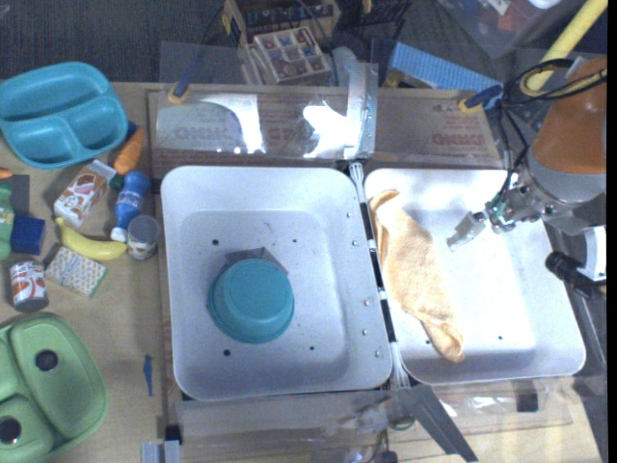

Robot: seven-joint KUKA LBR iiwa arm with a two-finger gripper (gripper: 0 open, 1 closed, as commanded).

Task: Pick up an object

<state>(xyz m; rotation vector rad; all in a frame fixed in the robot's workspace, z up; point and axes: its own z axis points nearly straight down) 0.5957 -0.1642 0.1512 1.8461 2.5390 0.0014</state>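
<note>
Teal bowl [253,300] in one bin, one yellow cloth [416,270] beside jaws [469,228], grip unclear.

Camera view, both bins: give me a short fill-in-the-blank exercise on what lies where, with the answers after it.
1. The teal bowl sits upside down in the ____ bin.
2. The tan cloth lies in the right bin, along its ____ side.
3. The gripper hangs over the ____ bin, apart from the cloth.
4. Outside the bins, on the bench's left, lies a yellow ____.

Answers: left; left; right; banana
</note>
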